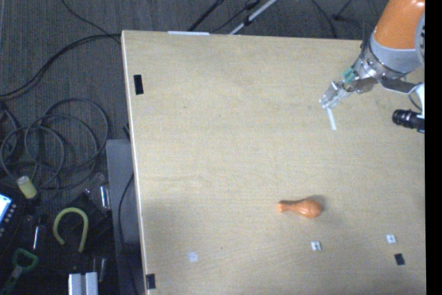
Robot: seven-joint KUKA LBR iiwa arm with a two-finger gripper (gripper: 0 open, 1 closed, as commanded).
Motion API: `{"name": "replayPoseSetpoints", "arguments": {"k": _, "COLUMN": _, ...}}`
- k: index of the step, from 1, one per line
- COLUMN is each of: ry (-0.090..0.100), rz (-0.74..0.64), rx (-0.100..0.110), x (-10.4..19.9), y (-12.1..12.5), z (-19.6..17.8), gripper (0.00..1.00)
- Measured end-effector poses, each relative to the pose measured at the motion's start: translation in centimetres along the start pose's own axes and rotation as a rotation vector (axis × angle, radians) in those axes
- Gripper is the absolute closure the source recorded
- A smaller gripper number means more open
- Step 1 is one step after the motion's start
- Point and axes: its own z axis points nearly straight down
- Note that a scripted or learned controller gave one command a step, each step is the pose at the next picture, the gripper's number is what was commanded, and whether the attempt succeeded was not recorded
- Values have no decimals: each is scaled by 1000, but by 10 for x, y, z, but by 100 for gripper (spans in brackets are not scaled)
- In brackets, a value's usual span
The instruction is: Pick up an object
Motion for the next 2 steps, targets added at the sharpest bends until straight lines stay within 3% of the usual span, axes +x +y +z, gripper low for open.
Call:
{"name": "replayPoseSetpoints", "arguments": {"k": 1, "ry": 3, "rz": 125, "rx": -2, "x": 68, "y": 19, "z": 13, "gripper": 100}}
{"name": "replayPoseSetpoints", "arguments": {"k": 2, "ry": 0, "rz": -196, "rx": -4, "x": 31, "y": 26, "z": 19, "gripper": 100}}
